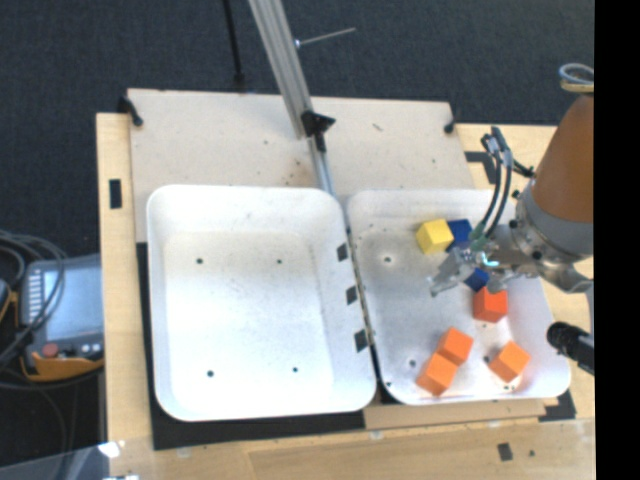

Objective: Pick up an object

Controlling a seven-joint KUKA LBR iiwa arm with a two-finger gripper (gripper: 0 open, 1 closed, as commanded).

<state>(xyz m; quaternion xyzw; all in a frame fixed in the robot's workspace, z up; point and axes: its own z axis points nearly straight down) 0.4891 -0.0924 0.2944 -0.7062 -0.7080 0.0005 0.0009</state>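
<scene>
From my seat the two bins (250,298) look like smooth white plastic with a faint sheen, speckled with dark scuffs. The tabletop (290,128) reads as pale, matt wood board. The slanted post (280,53) is ribbed bare metal. The blocks (445,360) look matt, like foam or painted wood; I can't tell which. The floor (100,38) looks like rough dark carpet.

Grey arm (560,223) with an orange band (568,163).
Dark cables (498,183) loop along the wrist to the metallic grey gripper (462,268), where a small teal light glows; a grey collar sits under the band.
</scene>
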